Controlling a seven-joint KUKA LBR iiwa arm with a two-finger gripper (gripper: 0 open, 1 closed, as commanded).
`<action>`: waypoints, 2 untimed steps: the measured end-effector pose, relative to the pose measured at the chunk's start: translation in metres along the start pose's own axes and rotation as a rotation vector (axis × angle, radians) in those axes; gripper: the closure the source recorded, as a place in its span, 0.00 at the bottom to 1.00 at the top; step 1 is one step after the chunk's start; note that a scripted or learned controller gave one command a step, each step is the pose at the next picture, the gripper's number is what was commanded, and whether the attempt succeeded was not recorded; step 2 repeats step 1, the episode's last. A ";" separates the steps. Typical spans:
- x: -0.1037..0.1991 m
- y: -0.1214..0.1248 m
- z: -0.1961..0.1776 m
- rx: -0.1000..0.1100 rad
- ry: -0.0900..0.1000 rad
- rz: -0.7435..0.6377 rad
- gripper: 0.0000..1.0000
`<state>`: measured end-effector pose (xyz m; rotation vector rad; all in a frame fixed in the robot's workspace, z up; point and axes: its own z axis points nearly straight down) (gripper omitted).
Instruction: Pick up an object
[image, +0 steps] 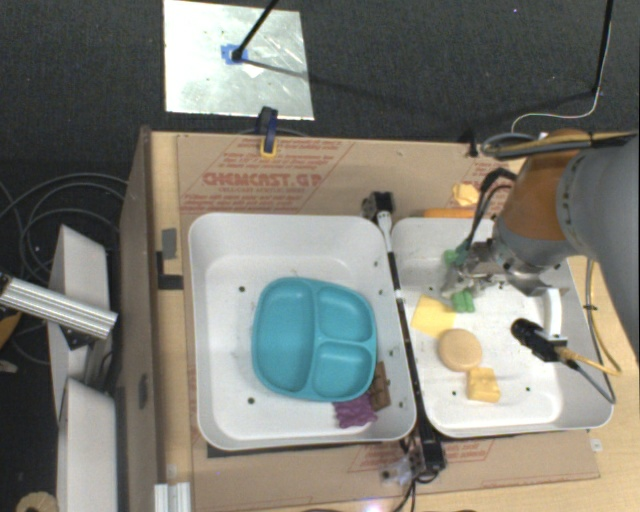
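My gripper (466, 278) hangs low over the back left part of the right bin (575, 400), with the arm coming in from the right. A small green piece (463, 299) shows just under the gripper; I cannot tell whether it is held. In front of the gripper lie a yellow wedge (432, 316), a round tan disc (461, 350) and a small yellow block (484, 385). An orange piece (446, 212) lies at the right bin's back rim.
The left bin (225, 300) holds a teal divided plate (312, 340), with a purple lump (352, 412) and a brown piece (381, 390) at its front right. A dark divider (398, 300) separates the bins. A yellow scrap (465, 193) lies on the cardboard behind.
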<state>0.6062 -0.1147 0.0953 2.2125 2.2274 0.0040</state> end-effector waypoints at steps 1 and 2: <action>0.076 -0.027 -0.095 -0.006 0.003 -0.005 1.00; 0.076 -0.027 -0.095 -0.006 0.003 -0.005 1.00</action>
